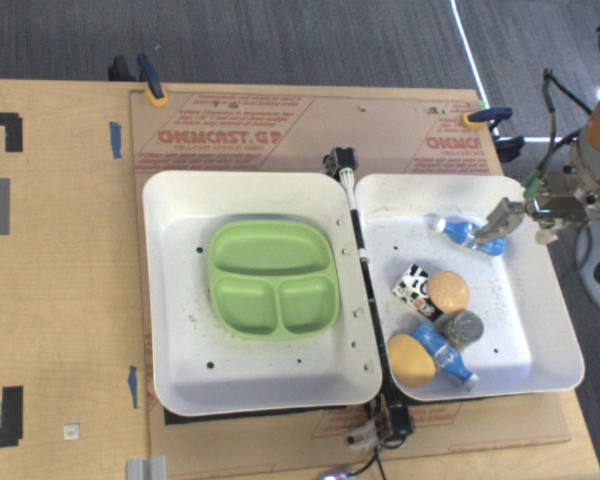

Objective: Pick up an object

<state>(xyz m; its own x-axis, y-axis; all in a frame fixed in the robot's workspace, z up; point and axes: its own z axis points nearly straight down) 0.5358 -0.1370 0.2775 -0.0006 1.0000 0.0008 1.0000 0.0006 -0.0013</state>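
In the right bin (540, 363) lie several small objects. A blue bottle (468, 233) is at the back, and a black-and-white patterned piece (412, 284) lies beside a tan ball (447, 291). Nearer the front are a grey round can (466, 327), a yellow-orange egg shape (411, 360) and a second blue bottle (450, 355). My gripper (525, 224) hangs over the bin's back right edge, open, with nothing between its fingers. Its left finger (498, 218) is just right of the back blue bottle.
The left bin (170, 268) holds a green divided plate (273, 276). A black clamp (340, 160) sits at the back where the two bins meet. Blue and orange clips (483, 117) hold the cardboard sheet under the bins. Cables run at the right edge.
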